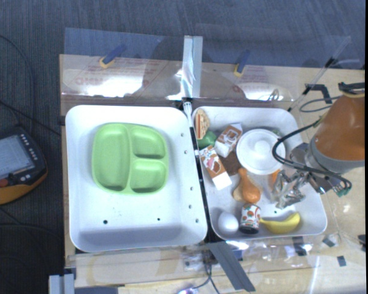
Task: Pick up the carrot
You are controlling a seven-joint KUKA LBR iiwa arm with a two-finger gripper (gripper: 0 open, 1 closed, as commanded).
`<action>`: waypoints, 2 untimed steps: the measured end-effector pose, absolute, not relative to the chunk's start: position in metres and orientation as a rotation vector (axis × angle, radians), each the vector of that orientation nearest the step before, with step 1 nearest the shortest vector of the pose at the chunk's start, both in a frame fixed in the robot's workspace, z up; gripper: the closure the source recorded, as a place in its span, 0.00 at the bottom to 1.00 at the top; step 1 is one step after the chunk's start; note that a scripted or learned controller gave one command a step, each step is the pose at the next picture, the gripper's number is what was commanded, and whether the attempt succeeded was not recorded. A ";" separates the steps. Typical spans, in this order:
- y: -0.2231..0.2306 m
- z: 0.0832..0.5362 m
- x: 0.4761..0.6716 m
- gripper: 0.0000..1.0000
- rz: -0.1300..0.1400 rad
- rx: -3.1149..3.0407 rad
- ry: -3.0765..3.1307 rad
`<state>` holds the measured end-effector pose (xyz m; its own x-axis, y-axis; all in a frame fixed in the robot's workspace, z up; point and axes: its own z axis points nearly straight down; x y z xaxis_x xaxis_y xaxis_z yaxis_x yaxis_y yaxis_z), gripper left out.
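The carrot is a stubby orange piece lying in the middle of the right bin, just below a white round cup. My gripper hangs low in the same bin, a short way right of the carrot and apart from it. It sits just above the banana. Cables and the grey wrist with its orange band cover the bin's right side. Nothing shows in the gripper's grasp.
Crowding the right bin are a small carton, a red-and-white box, a bun, a green item, a tin and a white egg. The left bin holds a green divided plate.
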<state>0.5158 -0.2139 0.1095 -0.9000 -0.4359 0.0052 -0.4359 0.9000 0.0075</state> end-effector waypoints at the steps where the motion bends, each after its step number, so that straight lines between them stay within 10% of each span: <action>1: -0.128 0.095 0.535 1.00 0.009 0.158 -3.157; 2: -0.160 0.140 0.520 1.00 0.002 -0.306 -3.131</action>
